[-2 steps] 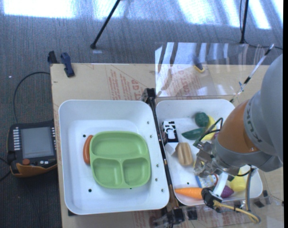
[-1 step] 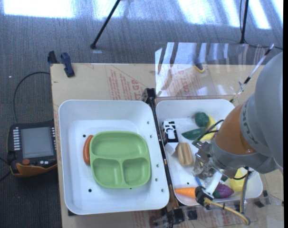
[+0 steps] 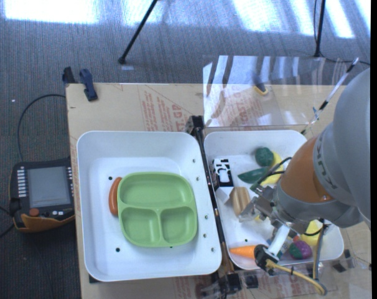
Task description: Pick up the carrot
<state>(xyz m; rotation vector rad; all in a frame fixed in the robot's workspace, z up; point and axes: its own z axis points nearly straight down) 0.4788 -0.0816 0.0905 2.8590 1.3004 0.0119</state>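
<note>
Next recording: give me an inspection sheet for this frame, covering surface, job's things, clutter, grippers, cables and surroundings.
Surface: board-topped bench bearing the left bin and the right bin side by side.
Job's things: carrot lies in the right bin's near corner, by the divider.
Clutter: green plate and sausage in the left bin; tan block, green vegetable and purple piece in the right bin.
Grippers: gripper over the right bin, beside the tan block, apart from the carrot.
Cables: black cable loops on the floor.
Surroundings: teach pendant on carpet; tripod leg behind.
</note>
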